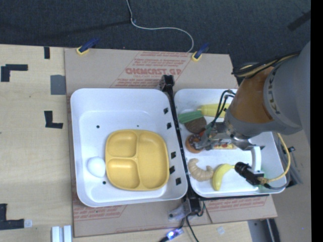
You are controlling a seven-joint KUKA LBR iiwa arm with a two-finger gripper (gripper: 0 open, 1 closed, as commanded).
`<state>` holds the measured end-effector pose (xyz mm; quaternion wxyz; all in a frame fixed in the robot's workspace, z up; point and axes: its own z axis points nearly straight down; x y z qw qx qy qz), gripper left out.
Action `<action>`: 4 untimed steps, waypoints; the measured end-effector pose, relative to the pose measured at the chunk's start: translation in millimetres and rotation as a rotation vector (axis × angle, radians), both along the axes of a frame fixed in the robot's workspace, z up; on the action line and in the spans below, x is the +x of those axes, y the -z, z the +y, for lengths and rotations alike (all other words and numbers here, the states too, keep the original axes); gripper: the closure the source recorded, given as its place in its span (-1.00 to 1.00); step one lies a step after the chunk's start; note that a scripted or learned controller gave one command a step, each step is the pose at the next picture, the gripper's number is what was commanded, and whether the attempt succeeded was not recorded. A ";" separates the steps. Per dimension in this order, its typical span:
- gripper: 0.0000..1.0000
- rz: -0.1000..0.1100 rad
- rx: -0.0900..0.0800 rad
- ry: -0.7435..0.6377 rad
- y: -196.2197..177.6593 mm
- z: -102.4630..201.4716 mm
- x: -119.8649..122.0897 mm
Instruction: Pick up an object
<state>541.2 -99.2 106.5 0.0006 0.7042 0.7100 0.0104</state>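
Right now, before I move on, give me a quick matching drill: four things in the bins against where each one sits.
Things:
1. yellow tray
2. white egg
3. banana
4. tool

Places:
A. right bin, near front wall
B. middle of left bin
C. over right bin, by the divider
D. left bin, touching the tray's left edge

Pairs: 1-B, 2-D, 3-A, 4-C

I can't make out the fingers on my end effector (202, 141); they blur into the small cluttered pile beneath it. The grey arm with its orange band (267, 102) covers the bin floor behind it and runs off frame.
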 end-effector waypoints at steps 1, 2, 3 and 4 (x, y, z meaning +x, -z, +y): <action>1.00 0.013 -0.015 0.007 -48.6 -5.9 -6.5; 1.00 0.013 -0.014 0.006 -91.0 -2.8 -6.8; 1.00 0.014 -0.014 0.006 -119.3 -2.2 -6.3; 1.00 0.016 -0.013 0.002 -107.4 35.4 30.0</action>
